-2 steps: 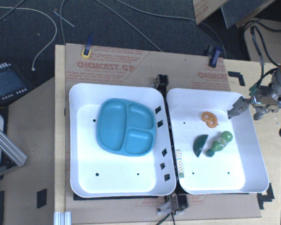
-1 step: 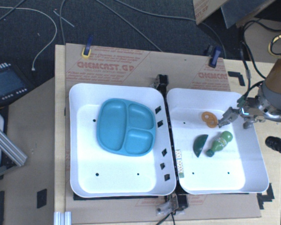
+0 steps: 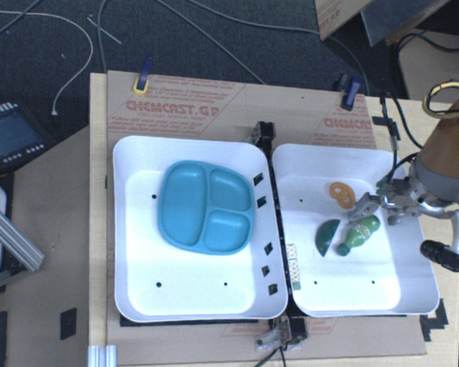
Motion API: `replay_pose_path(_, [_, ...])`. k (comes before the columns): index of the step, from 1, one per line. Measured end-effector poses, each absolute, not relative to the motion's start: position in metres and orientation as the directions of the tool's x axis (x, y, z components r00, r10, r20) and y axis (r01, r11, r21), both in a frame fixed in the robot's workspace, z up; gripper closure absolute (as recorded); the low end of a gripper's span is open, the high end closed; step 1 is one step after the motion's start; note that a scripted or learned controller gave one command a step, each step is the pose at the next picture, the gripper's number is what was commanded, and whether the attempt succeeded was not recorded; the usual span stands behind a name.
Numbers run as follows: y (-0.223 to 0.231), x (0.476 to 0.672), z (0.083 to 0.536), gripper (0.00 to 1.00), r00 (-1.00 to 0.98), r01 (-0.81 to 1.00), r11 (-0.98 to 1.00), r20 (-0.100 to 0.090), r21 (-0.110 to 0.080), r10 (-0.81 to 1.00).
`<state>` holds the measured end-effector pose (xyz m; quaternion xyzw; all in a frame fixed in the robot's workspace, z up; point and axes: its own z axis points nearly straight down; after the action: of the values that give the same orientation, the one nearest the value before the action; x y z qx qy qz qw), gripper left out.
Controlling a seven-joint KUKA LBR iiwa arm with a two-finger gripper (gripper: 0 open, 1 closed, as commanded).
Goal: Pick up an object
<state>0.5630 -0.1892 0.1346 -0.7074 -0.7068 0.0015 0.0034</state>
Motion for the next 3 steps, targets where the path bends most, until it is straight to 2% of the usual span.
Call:
replay_pose_path(1, [-0.188, 0.562, 0.082, 0.0, 0.0, 1.0, 0.0, 0.003, -0.006, 1.0])
replay_pose_path(2, [-0.189, 0.564, 0.096, 1.0, 0.0, 1.0, 0.0, 0.001, 0.001, 1.0])
replay_pose_path(3, [-0.193, 0.559, 0.143, 1.0, 0.001, 1.0, -0.001, -0.002, 0.005, 1.0])
